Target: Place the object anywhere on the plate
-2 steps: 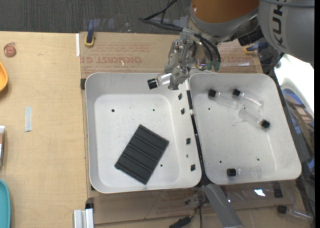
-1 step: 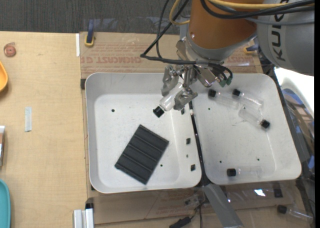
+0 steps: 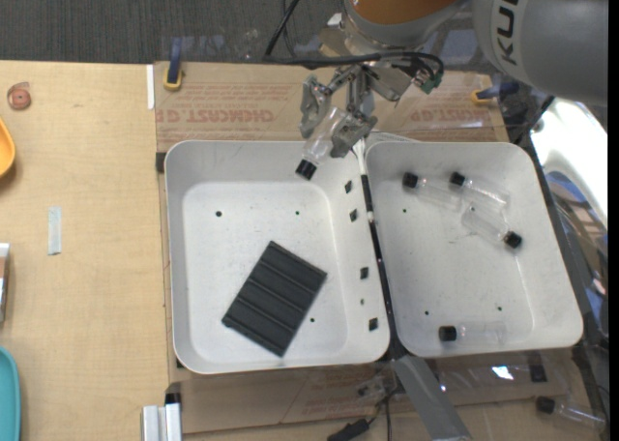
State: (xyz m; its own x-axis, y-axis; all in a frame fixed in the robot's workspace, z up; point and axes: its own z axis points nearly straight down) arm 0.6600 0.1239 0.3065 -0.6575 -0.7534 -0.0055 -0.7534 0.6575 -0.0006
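The gripper (image 3: 334,130) is hanging over the left bin's (image 3: 193,333) back rim, near its right corner, pinching a clear vial (image 3: 317,151) with a black cap — cap end tilting down toward the bin; the plate (image 3: 276,297) — a dark ribbed slab — is lying askew toward that bin's front, well apart from the vial; more vials (image 3: 479,205) are lying in the right bin (image 3: 551,265).

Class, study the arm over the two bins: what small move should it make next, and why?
Probably swing the gripper toward the black ribbed plate lying in the left bin. The clear black-capped tube appears gripped between the fingers, hanging over that bin's far edge, well short of the plate.
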